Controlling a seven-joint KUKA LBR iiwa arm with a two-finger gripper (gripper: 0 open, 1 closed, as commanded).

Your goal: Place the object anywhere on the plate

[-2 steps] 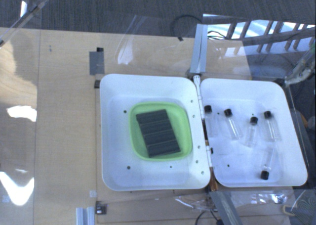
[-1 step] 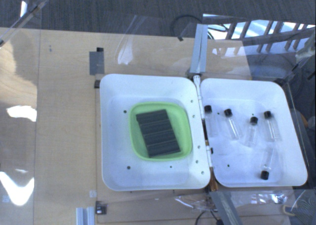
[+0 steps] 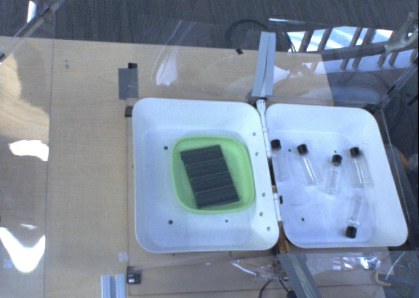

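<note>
Already on plate (image 3: 178, 159): dark block (image 3: 209, 176), long axis slanting, bin farther from arm's side.
Claw: state cannot be told.

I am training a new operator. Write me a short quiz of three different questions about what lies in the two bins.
1. True or false: the green plate sits in the left bin.
2. What already lies on the plate?
   A. a clear vial
   B. a dark ribbed block
   C. a loose cap
3. Fill in: the clear vials with black caps lie in the ____ bin.

Key
1. True.
2. B. The dark ribbed block lies on the plate, set at a slant.
3. Right. Several vials lie scattered in the right bin, one of them nearer the front edge than the rest.
</note>
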